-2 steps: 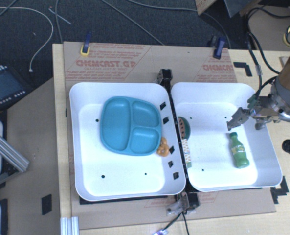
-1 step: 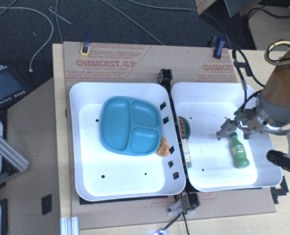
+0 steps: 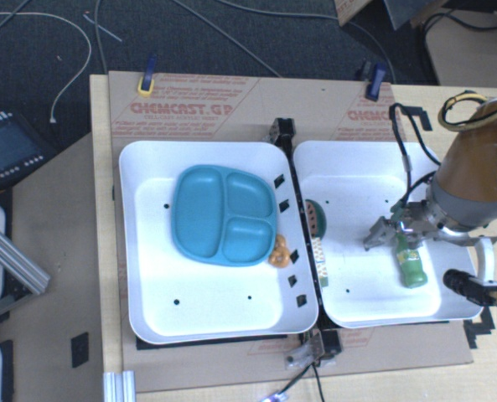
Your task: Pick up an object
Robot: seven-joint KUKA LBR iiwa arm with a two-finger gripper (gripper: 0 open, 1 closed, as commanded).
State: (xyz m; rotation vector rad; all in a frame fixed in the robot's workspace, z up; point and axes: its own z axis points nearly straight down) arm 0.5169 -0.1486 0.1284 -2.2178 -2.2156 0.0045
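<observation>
Two white bins (image 3: 147, 249): one blue plate (image 3: 223, 214) left, one green bottle (image 3: 412, 268) right. Gripper (image 3: 396, 231) just above bottle, grip impossible to tell. "CHEMCAST GP" printed on far board (image 3: 231, 99).

Lighting is bright and even, from overhead. The two white bins (image 3: 223, 316) nearly blow out, with little surface detail, while the dark floor (image 3: 231, 15) stays dim. Shadows are soft and short, falling under the bin rims. The arm (image 3: 474, 174) looks slightly blurred; overall sharpness is modest and grainy.
</observation>
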